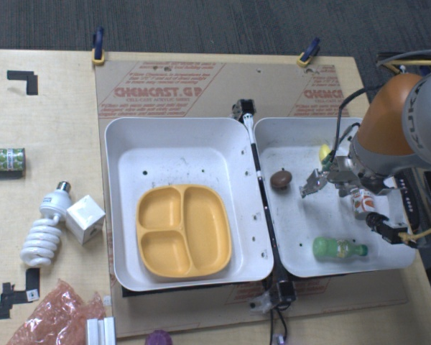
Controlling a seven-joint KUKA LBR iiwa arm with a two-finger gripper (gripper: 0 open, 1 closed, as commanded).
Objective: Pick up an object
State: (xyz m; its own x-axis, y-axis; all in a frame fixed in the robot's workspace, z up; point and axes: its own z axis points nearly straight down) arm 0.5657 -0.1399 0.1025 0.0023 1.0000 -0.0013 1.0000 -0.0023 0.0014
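Observation:
My gripper (313, 183) hangs over the middle of the right bin (302, 261), on the grey arm with its orange band (388, 124). A small brown round object (281, 180) lies just left of the gripper, apart from it. Behind the gripper, a yellow object (325, 152) peeks out by the arm. A green bottle (337, 249) lies on its side near the bin's front wall. A small white and orange object (363, 204) sits under the wrist, partly hidden.
The left bin (122, 192) holds a yellow divided plate (183, 230). On the bench at the left lie a spiral light bulb (44, 228), a white cube (85, 218), a green can (8, 160) and a pink mesh bag (54, 318).

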